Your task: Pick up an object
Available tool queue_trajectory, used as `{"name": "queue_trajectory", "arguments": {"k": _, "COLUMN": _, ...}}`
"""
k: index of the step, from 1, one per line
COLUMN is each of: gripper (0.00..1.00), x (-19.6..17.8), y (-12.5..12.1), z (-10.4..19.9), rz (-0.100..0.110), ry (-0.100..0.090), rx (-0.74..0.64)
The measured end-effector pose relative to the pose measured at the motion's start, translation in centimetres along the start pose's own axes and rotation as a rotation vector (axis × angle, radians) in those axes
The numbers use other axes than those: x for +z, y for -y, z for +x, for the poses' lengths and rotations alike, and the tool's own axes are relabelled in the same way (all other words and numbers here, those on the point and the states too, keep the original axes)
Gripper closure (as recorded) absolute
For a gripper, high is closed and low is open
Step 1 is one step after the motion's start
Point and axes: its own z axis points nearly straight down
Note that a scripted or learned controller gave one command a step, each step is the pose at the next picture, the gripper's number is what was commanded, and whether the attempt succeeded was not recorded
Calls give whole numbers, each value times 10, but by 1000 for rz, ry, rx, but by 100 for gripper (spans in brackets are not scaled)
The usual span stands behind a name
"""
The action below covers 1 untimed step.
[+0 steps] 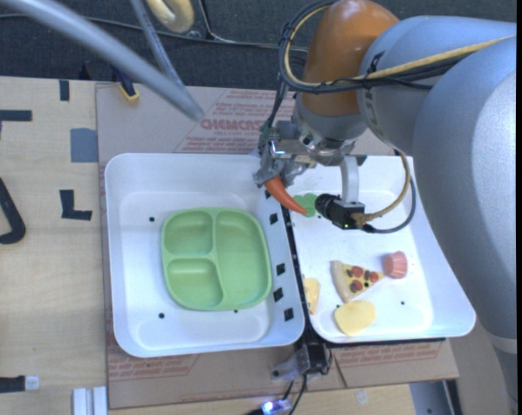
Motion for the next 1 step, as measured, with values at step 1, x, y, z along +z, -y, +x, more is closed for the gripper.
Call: {"name": "queue_trajectory", "arguments": {"k": 1, "gripper": 100, "x": -11, "y": -5, "z": 52, "rz": -3, "ry": -1, "rx": -2}}
